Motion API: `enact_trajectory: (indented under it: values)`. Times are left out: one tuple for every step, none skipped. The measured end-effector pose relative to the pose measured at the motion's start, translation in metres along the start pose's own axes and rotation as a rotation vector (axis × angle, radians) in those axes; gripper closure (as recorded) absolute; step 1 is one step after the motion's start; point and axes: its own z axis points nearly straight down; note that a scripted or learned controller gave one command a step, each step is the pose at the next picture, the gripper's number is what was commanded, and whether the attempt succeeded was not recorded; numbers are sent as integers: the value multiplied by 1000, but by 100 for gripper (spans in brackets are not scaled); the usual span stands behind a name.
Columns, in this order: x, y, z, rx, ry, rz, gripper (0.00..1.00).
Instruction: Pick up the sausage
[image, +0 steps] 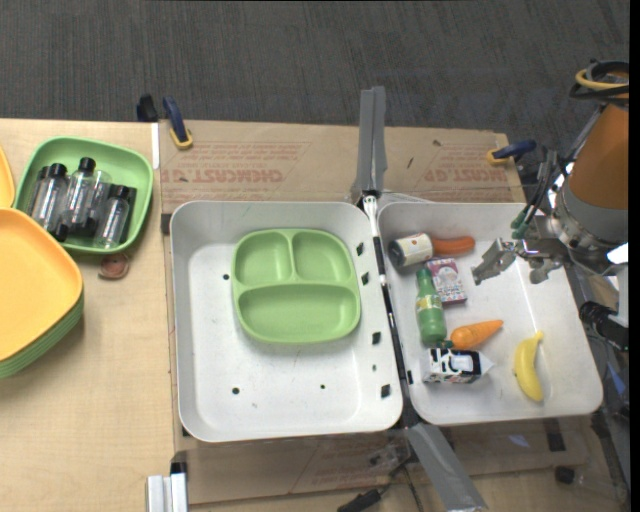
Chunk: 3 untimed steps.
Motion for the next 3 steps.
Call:
enact_trajectory:
  values:
    - [-1,0,-8,2,-1,2,100]
    - [41,27,5,0,-1,-45,100]
    - [85,-1,-1,0,0,-101,100]
